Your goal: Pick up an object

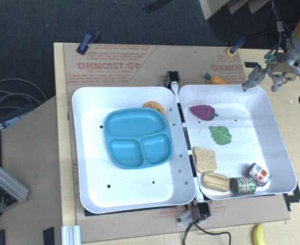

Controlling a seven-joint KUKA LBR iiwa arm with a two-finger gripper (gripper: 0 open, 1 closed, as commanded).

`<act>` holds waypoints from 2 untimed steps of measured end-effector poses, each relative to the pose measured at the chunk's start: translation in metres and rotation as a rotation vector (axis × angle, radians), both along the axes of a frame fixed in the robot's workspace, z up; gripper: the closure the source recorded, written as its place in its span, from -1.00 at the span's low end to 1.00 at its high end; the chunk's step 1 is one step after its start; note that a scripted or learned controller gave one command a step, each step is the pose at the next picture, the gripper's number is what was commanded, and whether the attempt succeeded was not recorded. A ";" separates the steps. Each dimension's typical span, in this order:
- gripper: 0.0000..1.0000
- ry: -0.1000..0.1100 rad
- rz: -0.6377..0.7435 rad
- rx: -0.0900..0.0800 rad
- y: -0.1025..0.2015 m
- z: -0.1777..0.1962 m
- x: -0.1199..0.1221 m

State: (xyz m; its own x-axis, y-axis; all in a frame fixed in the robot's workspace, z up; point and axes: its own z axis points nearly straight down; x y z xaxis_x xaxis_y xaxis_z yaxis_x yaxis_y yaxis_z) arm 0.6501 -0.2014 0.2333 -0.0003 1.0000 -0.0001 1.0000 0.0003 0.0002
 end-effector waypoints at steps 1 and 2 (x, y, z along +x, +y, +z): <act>-1.00 0.007 0.000 0.003 0.058 -0.134 -0.059; -1.00 0.001 0.000 0.001 0.094 -0.148 -0.077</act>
